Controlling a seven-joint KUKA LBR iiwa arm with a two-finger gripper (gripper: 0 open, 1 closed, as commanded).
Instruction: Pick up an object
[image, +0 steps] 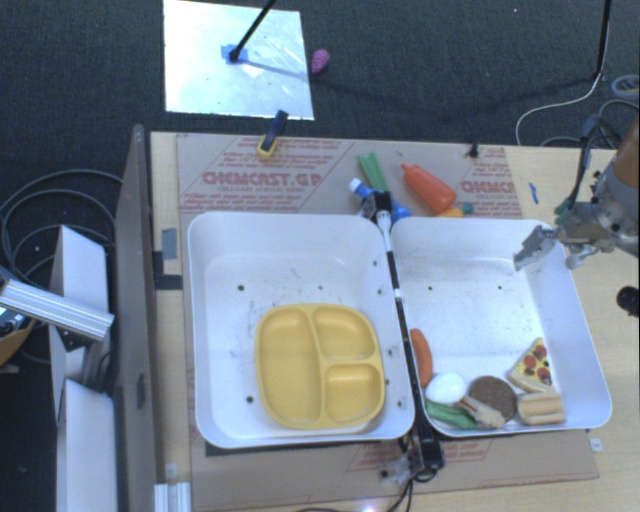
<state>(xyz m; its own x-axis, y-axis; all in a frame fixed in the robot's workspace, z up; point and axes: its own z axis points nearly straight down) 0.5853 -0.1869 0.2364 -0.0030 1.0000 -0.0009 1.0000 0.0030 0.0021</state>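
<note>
You see the grey pincer (548, 243) at the right edge of the frame, above the upper right corner of the right shallow white plastic bin (480, 290). One grey finger points to the left, but you cannot tell from here how wide the pincer stands, and no object is visible between its parts.

The things to pick lie together in the lower part of this right bin, probably because they slide toward the low wall: a smooth orange toy sausage (422, 357) along the middle edge, a round white egg-like piece (446, 387), a green flat piece (452, 415), a brown round patty (492, 396), a triangular pizza slice with red dots (531, 364) and a tan bread roll (541, 407). All look like hard, glossy plastic, so they may slip.

The left white bin (230, 270) carries a yellow divided plastic tray (320, 366) with three compartments. Behind the bins, on the brown cardboard sheet (260, 180) over the bench, rest an orange toy carrot (428, 187) and a green stick (372, 170).
</note>
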